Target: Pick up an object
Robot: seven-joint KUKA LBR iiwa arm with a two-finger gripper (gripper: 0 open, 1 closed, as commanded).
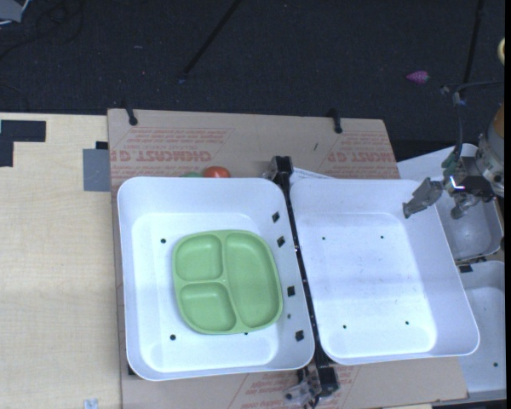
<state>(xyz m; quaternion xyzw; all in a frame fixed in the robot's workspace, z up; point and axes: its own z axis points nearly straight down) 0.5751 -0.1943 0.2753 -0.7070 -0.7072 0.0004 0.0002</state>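
I see a green divided plate (227,281) lying flat in the left bin (145,228), roughly centred, three compartments facing up. The right bin (383,271) sits just beside it, the two touching along the middle clips. My gripper (439,196) hangs over the right bin's far right corner, at the rim. Fingers are spread apart, nothing between them. Both bins rest on a cardboard sheet (238,143) on the surface (43,271). A small red thing (216,173) peeks behind the left bin.

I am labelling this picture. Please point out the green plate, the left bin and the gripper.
green plate (227,281): camera view, on its centre divider.
left bin (145,203): camera view, on its bare upper-left wall.
gripper (423,198): camera view, at its fingertips.
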